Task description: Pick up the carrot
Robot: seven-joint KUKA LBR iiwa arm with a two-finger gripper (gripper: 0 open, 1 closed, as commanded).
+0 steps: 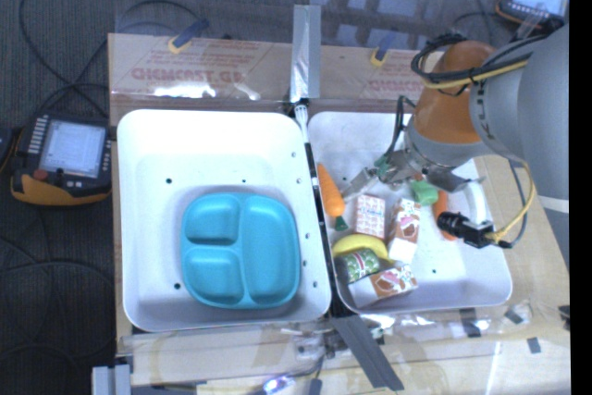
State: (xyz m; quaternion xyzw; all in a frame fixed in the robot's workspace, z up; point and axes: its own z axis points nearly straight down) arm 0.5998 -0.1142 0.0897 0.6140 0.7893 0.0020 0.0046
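I hang over the right bin (481, 287), jaws' state unclear, and next must shift left to the carrot (329, 191) by its wall

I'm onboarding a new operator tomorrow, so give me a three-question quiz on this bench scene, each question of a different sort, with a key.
1. True or false: the orange carrot lies in the left white bin.
2. Multiple choice: what sits in the left white bin? A) a yellow banana B) a turquoise divided plastic plate C) a small carton
3. Fill in: the carrot lies against the ____ wall of the right white bin.

Key
1. False; it lies in the right bin.
2. B, the turquoise divided plastic plate.
3. Left, above the yellow banana in the picture.
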